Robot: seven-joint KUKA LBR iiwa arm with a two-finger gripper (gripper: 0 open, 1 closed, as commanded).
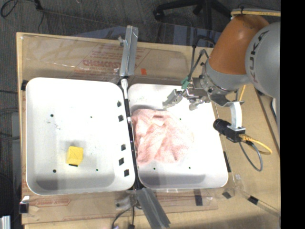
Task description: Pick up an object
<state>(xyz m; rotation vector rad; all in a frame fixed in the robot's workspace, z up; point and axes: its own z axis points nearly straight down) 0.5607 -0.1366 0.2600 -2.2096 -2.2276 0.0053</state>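
**Arm over the right bin, cloth below**

The arm [248,46] reached in from the tabletop's [71,46] right edge, its end effector [182,100] hanging over the far part of the right bin [209,175]. Its fingers stood apart, with nothing between them. A pink cloth [159,136] lay crumpled in that bin against the near-left side, just beneath the fingers. In the left bin [38,94] a yellow block [75,155] sat toward the near-left corner, well apart from the cloth.
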